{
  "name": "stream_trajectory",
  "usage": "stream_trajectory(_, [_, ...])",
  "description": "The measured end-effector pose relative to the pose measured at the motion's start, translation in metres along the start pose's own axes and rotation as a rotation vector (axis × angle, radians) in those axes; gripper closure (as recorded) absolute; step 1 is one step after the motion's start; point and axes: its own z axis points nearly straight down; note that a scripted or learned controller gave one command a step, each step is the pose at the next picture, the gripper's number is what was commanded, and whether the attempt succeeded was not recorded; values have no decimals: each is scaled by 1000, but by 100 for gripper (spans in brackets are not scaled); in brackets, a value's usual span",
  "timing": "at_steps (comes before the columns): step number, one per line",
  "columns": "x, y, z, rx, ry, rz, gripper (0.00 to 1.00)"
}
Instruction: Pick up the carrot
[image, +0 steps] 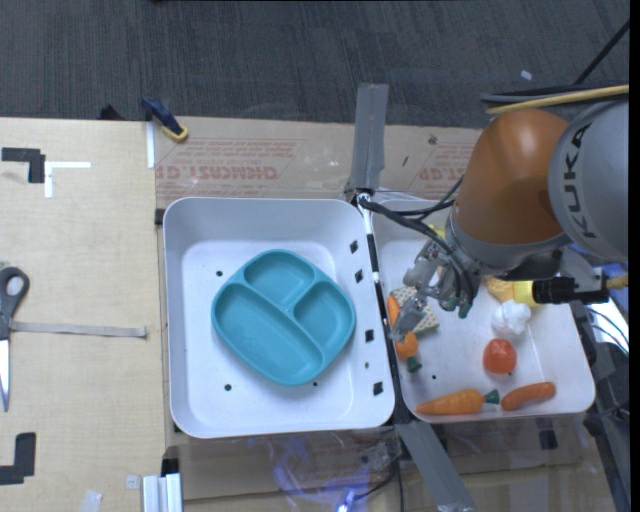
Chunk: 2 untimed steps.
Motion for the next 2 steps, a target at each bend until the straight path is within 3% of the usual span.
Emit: stream_trajectory(2, [0,0,0,0,0,0,0])
